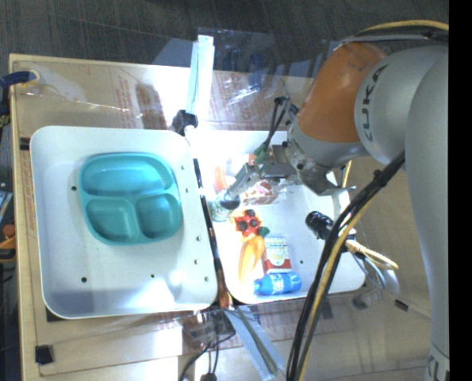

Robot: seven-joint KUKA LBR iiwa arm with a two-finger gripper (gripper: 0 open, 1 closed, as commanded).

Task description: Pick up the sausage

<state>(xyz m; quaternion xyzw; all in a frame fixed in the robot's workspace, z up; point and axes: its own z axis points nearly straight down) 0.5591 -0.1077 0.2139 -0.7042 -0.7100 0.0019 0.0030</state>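
From above, the gripper (234, 193) hangs low near the right bin's (343, 280) left wall, crowded by toys; whether its fingers grip anything I cannot tell. The sausage (263, 190) lies beside it, partly hidden and blurred.

Teal tray (130, 195); white bins (53, 236); orange band (343, 94), grey arm (410, 94).

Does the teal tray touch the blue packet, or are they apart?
Apart. The camera view shows the teal tray in the left bin and the blue packet in the right bin, with the bin walls between them.
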